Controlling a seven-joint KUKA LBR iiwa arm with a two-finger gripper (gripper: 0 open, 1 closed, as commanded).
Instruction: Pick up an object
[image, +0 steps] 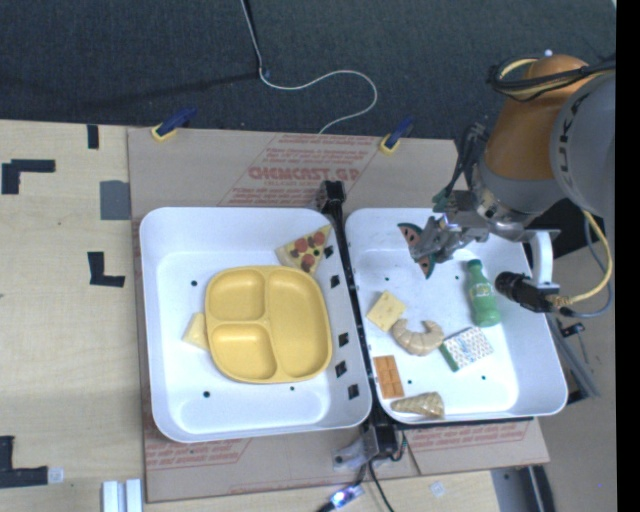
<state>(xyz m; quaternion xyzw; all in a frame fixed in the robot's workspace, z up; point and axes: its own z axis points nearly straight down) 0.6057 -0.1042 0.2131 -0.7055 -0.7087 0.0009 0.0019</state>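
Your gripper (432, 243) hangs over the right bin (545, 385), toward that bin's eleven o'clock corner, and I cannot tell you how its jaws stand, because the dark tip blends with a reddish-brown wedge-shaped piece (412, 236) that sits right against it; whether that piece is between the jaws or just lying on the bin floor under them is not clear. The grey arm (540, 130) with its orange band comes in from about two o'clock. In the same bin you have a green bottle (482, 292) lying at roughly three o'clock from the gripper, near it but apart. Toward six o'clock from the gripper lies a pale yellow square block (385, 311), and just beside it, touching or nearly so, a tan curved croissant-like piece (418, 337). At four o'clock of that piece rests a small blue-and-white patterned packet (466, 348). Near the bin's seven o'clock corner you will find an orange cracker-like rectangle (388, 376) and a beige cone-shaped item (420, 404). The left bin (165, 400) holds a yellow divided plate (268, 323), with a pizza slice (305, 250) at the plate's one o'clock and a yellow wedge (195, 330) tucked at its nine o'clock edge.
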